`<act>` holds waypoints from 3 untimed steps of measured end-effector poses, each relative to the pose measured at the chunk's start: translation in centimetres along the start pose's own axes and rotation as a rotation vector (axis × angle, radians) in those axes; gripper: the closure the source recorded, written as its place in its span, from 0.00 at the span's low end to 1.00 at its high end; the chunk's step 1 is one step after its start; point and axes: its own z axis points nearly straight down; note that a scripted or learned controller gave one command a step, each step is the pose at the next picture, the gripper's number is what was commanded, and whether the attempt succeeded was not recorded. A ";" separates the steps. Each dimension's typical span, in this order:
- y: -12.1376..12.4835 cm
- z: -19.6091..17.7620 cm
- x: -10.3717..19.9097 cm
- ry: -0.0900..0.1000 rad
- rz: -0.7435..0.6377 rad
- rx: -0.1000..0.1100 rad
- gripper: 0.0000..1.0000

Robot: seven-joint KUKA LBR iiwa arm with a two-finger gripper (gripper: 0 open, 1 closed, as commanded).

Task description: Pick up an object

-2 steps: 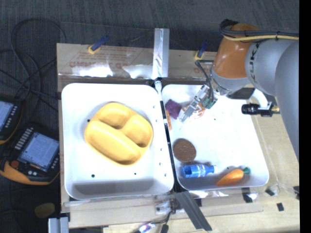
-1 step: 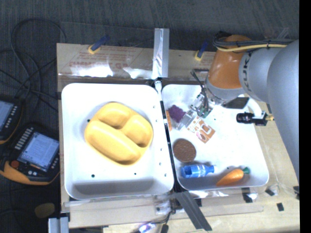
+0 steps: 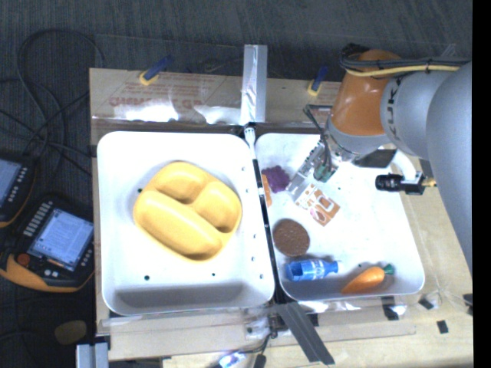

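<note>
In the camera view the gripper [image 3: 313, 173] hangs low over the right bin [image 3: 399, 228], near that bin's upper left part, and whether it is open or closed I cannot tell, because the wrist and its orange band cover the tip. Just below the gripper, toward the bin's middle, lies a small white packet with orange print [image 3: 321, 205], the likeliest thing to take; it looks light, thin and limp, so I judge it will slide or fold unless pinched across a narrow edge. Left of the gripper, against the bin's left wall, sits a small purple piece [image 3: 275, 179], too blurred to name. Below the packet rests a brown disc [image 3: 291, 237], flat and probably hard to get under. Along the bin's lower wall lie a blue bottle [image 3: 311, 268], round and likely slippery, and an orange carrot [image 3: 365, 278], firmer and tapering. The left bin [image 3: 115, 205], beside the right bin, holds a big yellow lump [image 3: 186, 209], apparently soft and too wide to span.
</note>
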 end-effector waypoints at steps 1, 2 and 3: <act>4.8 -8.3 2.2 0.012 0.316 0.011 1.00; 7.6 -8.2 2.9 0.009 0.621 0.014 1.00; 7.6 -8.2 2.9 0.008 0.621 0.015 0.00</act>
